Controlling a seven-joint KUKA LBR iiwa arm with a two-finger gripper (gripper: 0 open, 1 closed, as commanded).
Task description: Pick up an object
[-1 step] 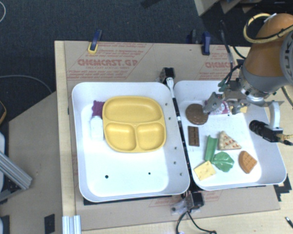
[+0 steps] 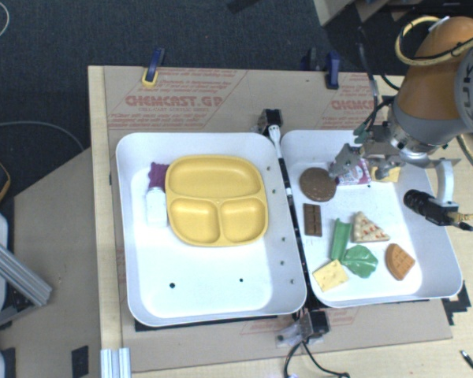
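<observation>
- Red "CHEMCAST GP" lettering is showing on the brown board [image 2: 181, 93] behind the bins.
- The grey two-finger gripper [image 2: 355, 164] is hovering over the right white bin [image 2: 433, 278]; its grip is too unclear to judge.
- A round brown cookie [image 2: 318, 184] is lying just beside it.

Occlusions and unclear areas, both bins.

The yellow tray [image 2: 217, 198] covers part of the purple item [image 2: 157, 173] and white bottle [image 2: 155, 207] at the left bin's left wall. The gripper [image 2: 353, 164] overlaps a pinkish item [image 2: 355, 173] near the right bin's far wall; identity unreadable, jaws' state indistinct. The arm [image 2: 437, 77] is cut off at the frame's right edge.
</observation>
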